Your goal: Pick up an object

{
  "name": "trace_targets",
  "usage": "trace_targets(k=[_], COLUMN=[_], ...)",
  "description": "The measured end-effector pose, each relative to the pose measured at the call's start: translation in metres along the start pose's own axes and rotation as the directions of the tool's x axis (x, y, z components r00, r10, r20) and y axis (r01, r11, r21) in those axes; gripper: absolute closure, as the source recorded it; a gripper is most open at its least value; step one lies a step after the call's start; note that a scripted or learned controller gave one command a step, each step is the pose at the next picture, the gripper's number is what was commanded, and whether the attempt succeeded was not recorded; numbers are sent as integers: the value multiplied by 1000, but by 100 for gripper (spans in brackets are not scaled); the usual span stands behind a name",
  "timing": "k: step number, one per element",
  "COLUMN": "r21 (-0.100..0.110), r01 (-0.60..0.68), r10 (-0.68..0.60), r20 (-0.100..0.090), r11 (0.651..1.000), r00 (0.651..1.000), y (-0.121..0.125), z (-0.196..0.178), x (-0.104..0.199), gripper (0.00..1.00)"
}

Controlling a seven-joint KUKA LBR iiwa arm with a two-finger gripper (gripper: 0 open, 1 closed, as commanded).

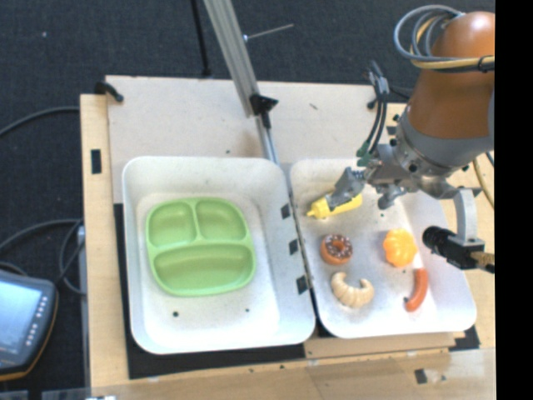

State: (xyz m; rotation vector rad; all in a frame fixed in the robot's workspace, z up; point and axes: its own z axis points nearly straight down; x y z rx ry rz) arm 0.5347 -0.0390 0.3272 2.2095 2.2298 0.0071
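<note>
Donut [336,248], croissant [352,291] and orange toy [399,247] crowd the right bin [450,311], narrow gaps between.

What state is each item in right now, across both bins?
gripper: low over the yellow piece
yellow piece: right bin, at the fingers
donut: lying flat
croissant: lying loose
orange piece: lying loose
red piece: lying loose
green tray: flat in left bin

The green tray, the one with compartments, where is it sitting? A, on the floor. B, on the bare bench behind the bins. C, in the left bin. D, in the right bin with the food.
C: the green tray lies in the left bin, while the donut and croissant are in the right bin.
</note>
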Motion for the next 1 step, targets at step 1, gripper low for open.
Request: trace_targets(k=[1], r21=[12], r01=[-10], r10=[10], r20=[1], r11=[1000], r00=[1000], y=[-31], z=[89], x=[14], gripper=[0])
